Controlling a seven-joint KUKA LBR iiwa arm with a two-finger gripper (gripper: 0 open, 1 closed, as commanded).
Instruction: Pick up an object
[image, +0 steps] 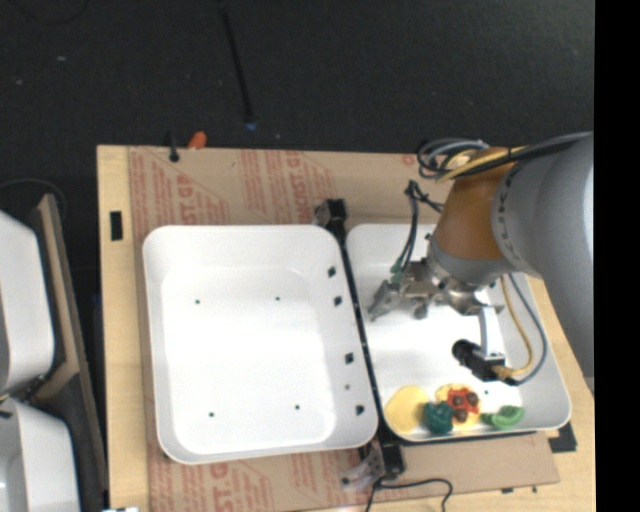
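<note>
Small toys cluster at the right white bin's (560, 395) near edge.
We judge the pale yellow plastic disc (404, 406) light, stiff, best pinched across its rim; the gripper (400, 297) hangs well apart, and we cannot tell its opening.

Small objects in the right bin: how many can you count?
4, all along the right bin's near edge: a pale yellow piece, a teal one, a red-and-yellow one and a green one. The arm may hide others.
</note>
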